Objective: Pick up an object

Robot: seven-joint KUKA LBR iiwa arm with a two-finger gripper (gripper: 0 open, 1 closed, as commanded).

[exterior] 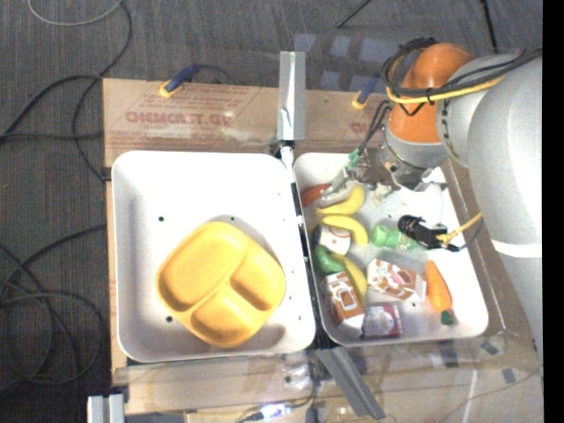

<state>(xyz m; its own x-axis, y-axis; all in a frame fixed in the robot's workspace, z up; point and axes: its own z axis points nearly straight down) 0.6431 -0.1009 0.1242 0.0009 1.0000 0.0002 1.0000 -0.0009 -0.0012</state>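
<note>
Yellow plastic dominates the left bin (132, 236): a sectioned tray (222, 283) is seen lying alone near that bin's middle, towards its front edge. The right bin (467, 311) is crowded, evidently stocked as a jumble for picking trials. A banana (345, 203) is noted near its rear left corner, a second banana (350, 229) just in front of it beside a small white cup (333, 238), a green piece (330, 259) against the left wall, a green bottle-like item (388, 235) near the middle, a carton (394, 280) and a brown packet (343, 293) towards the front, a purple packet (382, 322) at the front edge, and a carrot (440, 293) along the right wall. The arm is seen reaching in over the rear right corner, wrist bent steeply down, orange band uppermost. The gripper (352, 176) is placed low over the rear of the right bin, at or just beside the upper banana, which is judged the likely target; contact cannot be confirmed. Whether anything is held, or how the gripper is set, cannot be told from this slant.
</note>
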